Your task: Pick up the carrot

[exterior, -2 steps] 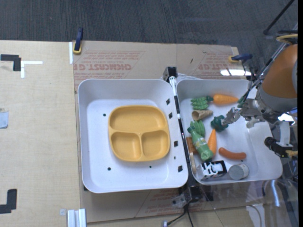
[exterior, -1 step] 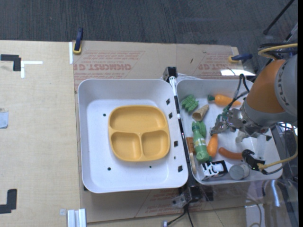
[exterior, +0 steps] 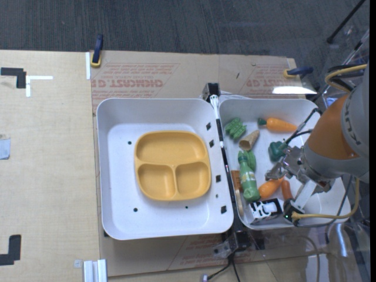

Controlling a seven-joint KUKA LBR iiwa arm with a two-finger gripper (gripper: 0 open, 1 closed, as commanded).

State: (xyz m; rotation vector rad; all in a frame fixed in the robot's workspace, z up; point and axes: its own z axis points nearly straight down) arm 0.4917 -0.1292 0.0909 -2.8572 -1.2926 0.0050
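Note:
A carrot [exterior: 281, 124], orange with a green top, lies near the far edge of the right bin [exterior: 305, 101]. Two more orange pieces sit lower in that bin: a rounded one [exterior: 268, 188] and a thin reddish one [exterior: 286, 189]. My gripper [exterior: 282, 171] hangs low over the bin, just above these two pieces and beside a dark green vegetable [exterior: 276, 151]. It is well short of the carrot at the far edge. The gripper's body hides what is directly beneath it.
The right bin also holds a green bottle [exterior: 248, 180], a green leafy piece [exterior: 235, 128], a beige cone [exterior: 249, 138] and a black-and-white item [exterior: 267, 208]. A yellow sectioned plate [exterior: 173, 164] lies in the left bin [exterior: 111, 175]. Cables trail at the right.

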